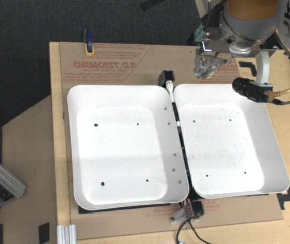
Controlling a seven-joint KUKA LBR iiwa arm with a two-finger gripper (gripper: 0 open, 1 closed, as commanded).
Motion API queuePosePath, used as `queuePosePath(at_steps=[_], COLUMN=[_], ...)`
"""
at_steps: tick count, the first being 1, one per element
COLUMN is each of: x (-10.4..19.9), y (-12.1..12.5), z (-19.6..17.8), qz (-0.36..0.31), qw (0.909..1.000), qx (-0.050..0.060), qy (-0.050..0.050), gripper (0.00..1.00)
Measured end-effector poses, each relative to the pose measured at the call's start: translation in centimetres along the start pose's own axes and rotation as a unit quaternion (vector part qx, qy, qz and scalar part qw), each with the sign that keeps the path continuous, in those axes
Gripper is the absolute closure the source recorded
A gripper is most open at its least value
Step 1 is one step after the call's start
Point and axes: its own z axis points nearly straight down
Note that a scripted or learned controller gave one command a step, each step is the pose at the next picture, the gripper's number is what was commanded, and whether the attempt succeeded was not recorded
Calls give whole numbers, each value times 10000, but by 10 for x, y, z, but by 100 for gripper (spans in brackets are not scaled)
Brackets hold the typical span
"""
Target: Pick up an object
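Camera view: "CHEMCAST GP" board (105, 64), probably.

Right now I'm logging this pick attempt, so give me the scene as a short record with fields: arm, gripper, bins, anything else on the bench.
arm: grey with an orange band, reaching in at the upper right
gripper: hanging above the bench just beyond the far edge of the right bin
left bin: white, shallow, beside the right one
blue clamp: at the far edge of the board
black clip: at the far end of the seam between the bins
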Motion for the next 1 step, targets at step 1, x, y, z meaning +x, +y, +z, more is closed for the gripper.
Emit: queuePosePath(at_steps=[1], x=[98], y=[37], z=[79], qz=[-124], qw=[9999], qx=[73], qy=[42], gripper=[100])
